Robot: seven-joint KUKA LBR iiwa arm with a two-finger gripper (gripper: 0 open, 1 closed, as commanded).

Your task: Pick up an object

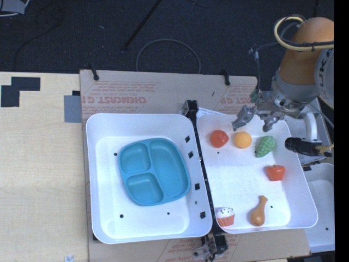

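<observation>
My gripper (254, 123) hangs open above the far edge of the right bin (297, 212), with nothing between its fingers. Just below it lies an orange ball (242, 140). A red tomato (218, 138) sits to the ball's left and a green bumpy fruit (265, 146) to its right. Further toward the front are a red pepper (276, 172), a brown drumstick (259, 211) and a cupcake (224, 216) at the front left corner.
The left bin (103, 146) holds a blue divided plate (154, 171). A black divider (198, 168) runs between the two bins. Cardboard (142, 94) lies under the bins at the back.
</observation>
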